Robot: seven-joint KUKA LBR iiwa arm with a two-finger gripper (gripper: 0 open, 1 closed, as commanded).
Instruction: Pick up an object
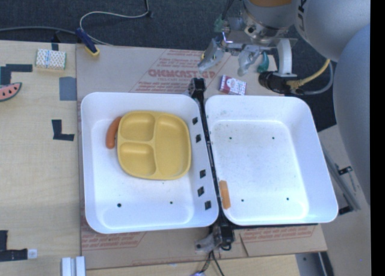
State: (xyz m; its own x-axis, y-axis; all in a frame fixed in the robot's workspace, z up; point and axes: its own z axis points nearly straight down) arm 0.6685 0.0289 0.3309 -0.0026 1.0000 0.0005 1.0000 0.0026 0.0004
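Above the bins, camera view: you look down at a slant on two shallow white bins set side by side on the worktop [42, 148].
Arm: your grey arm [337, 4] with its orange band reaches in from the right and hangs over the cardboard behind the bins.
Jaws: the gripper [231, 58] sits beyond the far rim of the right bin; its two fingers stand apart, released, with nothing between them.
Left bin: the left bin [96, 208] carries a yellow divided plate [153, 145], lying flat toward the far side.
Sausage at the plate: an orange sausage [111, 133] lies just beside the plate's left edge, touching or nearly so.
Right bin: the right bin [301, 202] has a second orange sausage [224, 195] against its left wall, near the front corner.
Behind the bins: a small red-and-white packet [231, 85] lies on the cardboard, just below the gripper.
Far left of the worktop: you see a small patterned block [50, 59] and a watermelon-slice toy [8, 91], well apart from the bins.
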